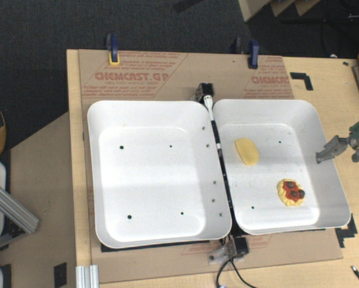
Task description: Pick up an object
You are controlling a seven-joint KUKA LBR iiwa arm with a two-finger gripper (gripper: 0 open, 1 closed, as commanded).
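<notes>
Hand (pixel 323 155) sits at the right white bin's (pixel 269 108) right rim, finger state unreadable, so you've nothing gripped: pale yellow oblong block (pixel 247 151) and yellow disc with red blobs (pixel 291 192) lie apart inside, reachable.

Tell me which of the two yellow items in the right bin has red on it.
The pizza toy, nearer the bin's front edge. It has red spots on top; the block behind it is plain pale yellow.
</notes>
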